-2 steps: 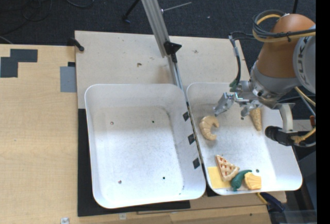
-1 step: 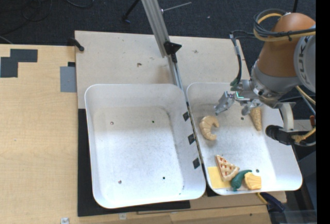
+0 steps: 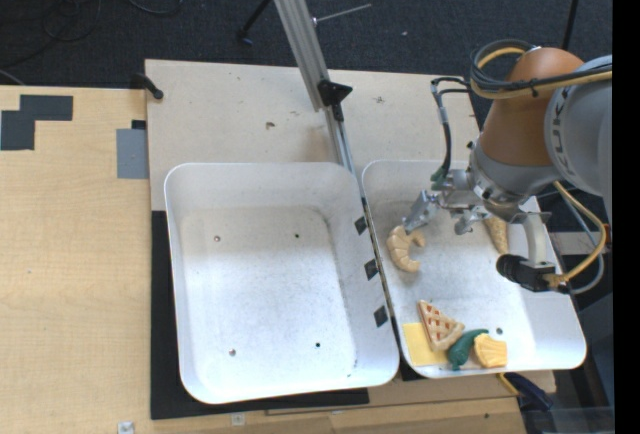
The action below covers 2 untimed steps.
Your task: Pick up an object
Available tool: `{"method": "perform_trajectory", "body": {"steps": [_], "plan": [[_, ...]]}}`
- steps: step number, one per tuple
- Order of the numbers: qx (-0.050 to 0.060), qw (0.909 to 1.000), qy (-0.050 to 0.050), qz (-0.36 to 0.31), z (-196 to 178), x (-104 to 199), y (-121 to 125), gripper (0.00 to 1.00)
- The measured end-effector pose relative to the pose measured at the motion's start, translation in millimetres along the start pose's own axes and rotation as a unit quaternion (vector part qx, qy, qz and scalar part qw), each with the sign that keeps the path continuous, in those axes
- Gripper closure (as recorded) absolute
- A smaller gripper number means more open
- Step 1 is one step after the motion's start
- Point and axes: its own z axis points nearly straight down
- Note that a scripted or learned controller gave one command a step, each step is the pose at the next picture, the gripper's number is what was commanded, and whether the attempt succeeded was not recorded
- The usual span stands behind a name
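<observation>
1. One pincer (image 3: 443, 212), right of centre in the frame, over the right bin (image 3: 560, 347); fingers spread wide with nothing between them. The left finger (image 3: 417, 215) ends just above the croissant; contact cannot be told.
2. One tan croissant (image 3: 404, 249), lying near the right bin's left wall, below the pincer.
3. One waffle wedge (image 3: 438, 323), lower part of the right bin, resting on a yellow flat piece (image 3: 420, 345).
4. One green item (image 3: 463, 347) and one yellow chunk (image 3: 490, 352), touching, just right of the wedge.
5. One left bin (image 3: 190, 222), on the tabletop (image 3: 230, 112).
</observation>
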Motion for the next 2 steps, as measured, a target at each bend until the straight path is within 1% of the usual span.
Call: {"method": "perform_trajectory", "body": {"steps": [1, 2], "plan": [[-0.003, 1.0, 0.0, 0.001, 42, -1, 2, 0.0], [-0.009, 1.0, -0.001, 0.002, 60, -1, 7, 0.0]]}}
